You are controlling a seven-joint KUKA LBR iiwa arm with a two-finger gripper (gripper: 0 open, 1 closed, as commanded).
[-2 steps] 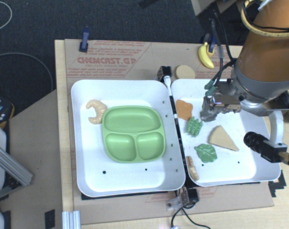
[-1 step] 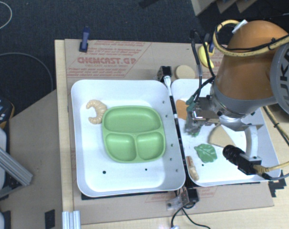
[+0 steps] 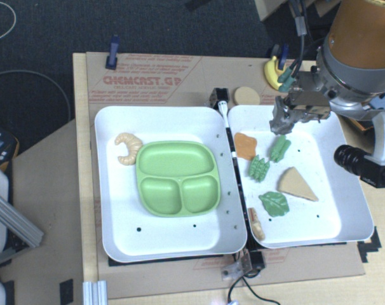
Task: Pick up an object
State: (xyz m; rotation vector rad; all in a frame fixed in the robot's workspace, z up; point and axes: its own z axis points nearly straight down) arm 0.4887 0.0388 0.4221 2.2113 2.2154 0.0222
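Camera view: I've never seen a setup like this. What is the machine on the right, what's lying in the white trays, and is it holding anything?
One camera looks down at a slant. The grey robot arm reaches in from the right; its claw hangs over the right bin, above a green toy. Nothing visibly sits in it. That bin also holds an orange piece, two more green pieces and a tan wedge. The left bin holds a green divided plate and a croissant.

Divided tray [image 3: 177, 178] in left bin [image 3: 110, 170] (croissant [image 3: 128, 147] beside)
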